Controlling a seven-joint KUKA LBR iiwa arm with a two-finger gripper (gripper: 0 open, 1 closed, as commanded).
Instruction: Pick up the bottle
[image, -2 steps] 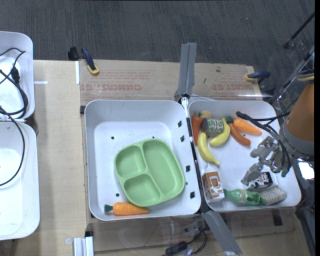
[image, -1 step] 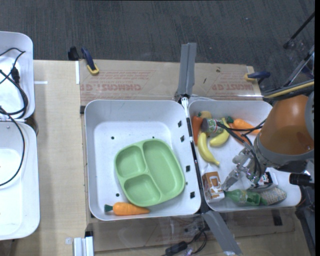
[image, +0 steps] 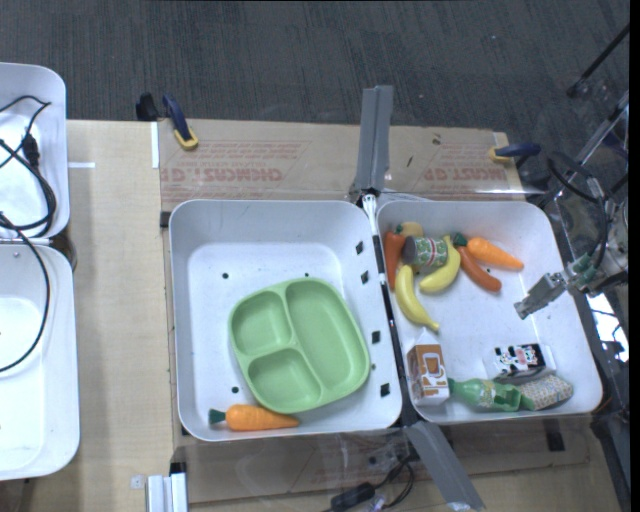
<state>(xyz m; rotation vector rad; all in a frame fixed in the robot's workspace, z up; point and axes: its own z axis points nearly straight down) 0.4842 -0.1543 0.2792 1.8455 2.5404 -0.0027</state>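
I look down on a wooden surface (image: 110, 250) carrying two shallow white bins side by side. The left bin (image: 195, 300) holds a green divided plate (image: 298, 345) and, at its near edge, a lone carrot (image: 255, 418).

The right bin (image: 560, 250) is crowded. The bottle (image: 488, 394), green and lying on its side, rests along the near wall, between an orange carton (image: 428, 372) on its left and a tan sponge (image: 548, 390) on its right. A small black-and-white carton (image: 520, 359) lies just behind the sponge. At the far end sit two bananas (image: 418, 292), a small can (image: 430, 251) and more carrots (image: 488, 262).

My gripper (image: 537, 296) hangs over the right side of this bin, near its right wall, well apart from the bottle. I cannot tell how far its fingers are spread, and I see nothing between them.
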